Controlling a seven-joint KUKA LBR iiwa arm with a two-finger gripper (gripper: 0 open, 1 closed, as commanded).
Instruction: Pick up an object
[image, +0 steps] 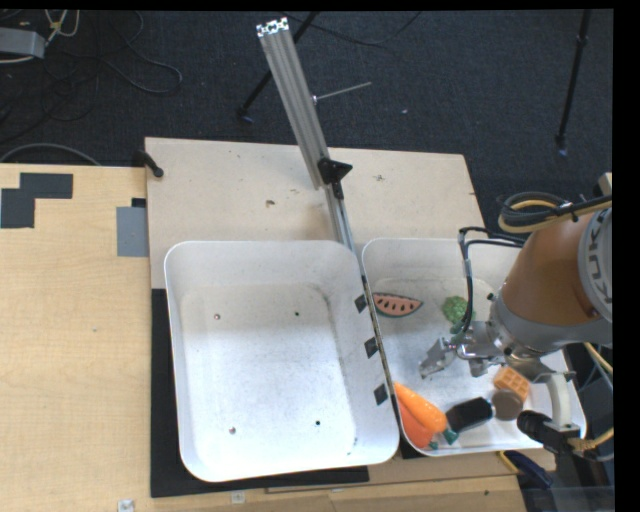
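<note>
Two shallow white bins sit side by side on a pale worktop (250, 185), the left bin (200, 262) flecked with small dark specks and the right bin (415, 250) pressed against it along a shared rim that carries a few small black clips (371, 346). A grooved aluminium bar (298, 105) leans across the worktop from the far side down toward the seam between the bins, with a black bracket (333, 171) clamped partway along it. To the left lies a light wooden board (70, 340) with grey and dark patches, and black cables (130, 55) trail across the dark carpet (450, 80) beyond.
</note>
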